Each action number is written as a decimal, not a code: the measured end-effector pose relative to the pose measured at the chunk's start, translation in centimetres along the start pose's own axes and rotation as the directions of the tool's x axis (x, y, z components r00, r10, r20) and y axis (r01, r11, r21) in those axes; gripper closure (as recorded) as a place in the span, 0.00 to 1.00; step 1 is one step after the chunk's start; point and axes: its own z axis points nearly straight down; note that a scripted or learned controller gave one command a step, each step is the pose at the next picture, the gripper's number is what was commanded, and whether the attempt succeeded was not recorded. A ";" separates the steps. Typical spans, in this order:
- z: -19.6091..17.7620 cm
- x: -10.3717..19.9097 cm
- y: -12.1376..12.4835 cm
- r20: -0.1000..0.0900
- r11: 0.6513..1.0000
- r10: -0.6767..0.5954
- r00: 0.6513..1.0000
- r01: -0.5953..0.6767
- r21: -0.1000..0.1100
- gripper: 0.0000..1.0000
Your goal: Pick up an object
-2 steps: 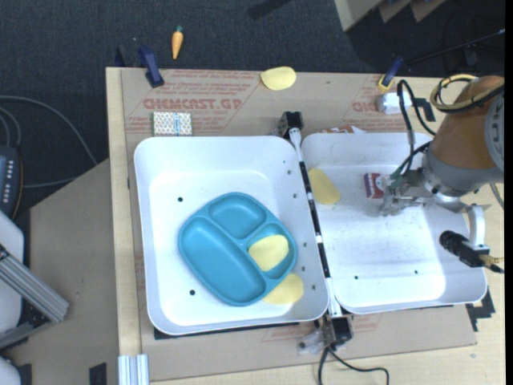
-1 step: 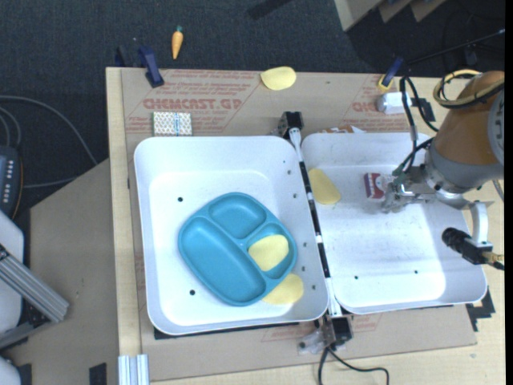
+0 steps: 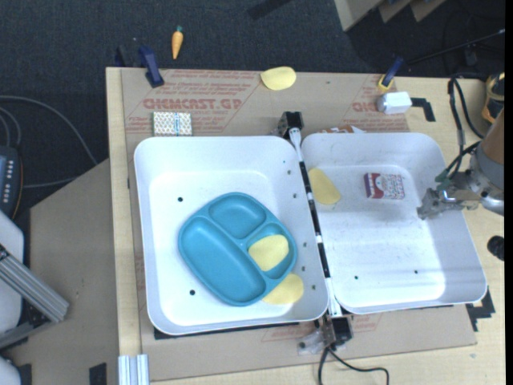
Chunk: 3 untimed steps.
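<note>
Camera view puts my likeliest target, the small red-and-white packet [image 3: 384, 185], flat on the floor of the right bin [image 3: 449, 291], near its back wall. I judge it light, thin and a bit slippery, best pinched across its short sides. My gripper [image 3: 435, 202] sits at that bin's right rim, apart from the packet; its state I cannot tell from here.

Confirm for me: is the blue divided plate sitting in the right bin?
No, the blue divided plate lies in the left bin.
</note>
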 end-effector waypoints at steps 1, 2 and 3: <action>0.0 0.1 0.0 -0.001 1.000 -0.001 1.000 0.001 0.000 0.00; -1.9 6.7 4.3 -0.002 1.000 -0.004 1.000 0.004 -0.001 0.00; 6.4 5.4 8.8 0.001 1.000 -0.002 1.000 0.002 -0.007 0.00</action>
